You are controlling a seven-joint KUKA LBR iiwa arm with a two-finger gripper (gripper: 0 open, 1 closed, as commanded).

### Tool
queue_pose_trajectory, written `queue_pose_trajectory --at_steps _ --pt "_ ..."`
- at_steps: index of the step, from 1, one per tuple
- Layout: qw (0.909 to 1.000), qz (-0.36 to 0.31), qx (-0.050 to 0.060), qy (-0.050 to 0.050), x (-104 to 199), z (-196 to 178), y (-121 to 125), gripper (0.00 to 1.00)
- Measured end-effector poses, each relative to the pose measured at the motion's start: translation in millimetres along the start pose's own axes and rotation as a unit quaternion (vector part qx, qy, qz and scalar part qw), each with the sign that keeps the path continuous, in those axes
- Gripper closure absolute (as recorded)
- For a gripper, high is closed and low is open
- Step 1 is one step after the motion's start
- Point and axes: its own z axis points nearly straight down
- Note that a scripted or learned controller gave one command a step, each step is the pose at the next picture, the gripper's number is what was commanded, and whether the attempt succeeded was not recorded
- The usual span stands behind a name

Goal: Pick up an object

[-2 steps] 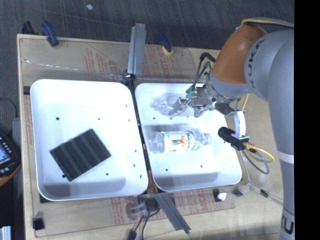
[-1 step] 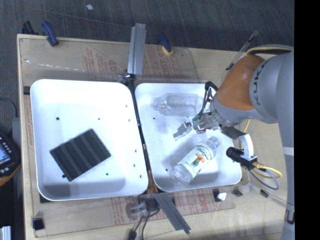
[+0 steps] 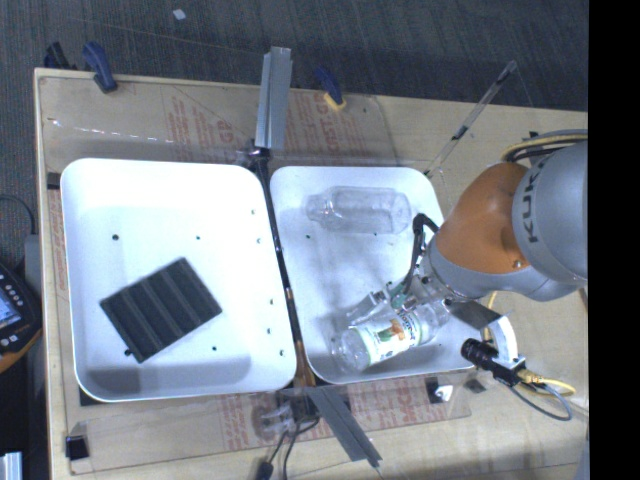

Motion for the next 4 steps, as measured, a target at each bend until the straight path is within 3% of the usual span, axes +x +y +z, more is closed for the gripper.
queue_pose_trajectory --at_steps 1,2,3,4 --pt "1.0 -0.002 -0.001 -0.001 -0.7 -10.2 1.1 1.0" --pt "1.0 -0.002 -0.001 -0.001 -0.6 -10.2 1.2 0.0" --pt "0.9999 -0.016 0.0 0.0 21.6 -34.4 80.8 0.0" --pt "1.0 0.006 0.001 0.0 5.4 -18.9 21.9 0.0"
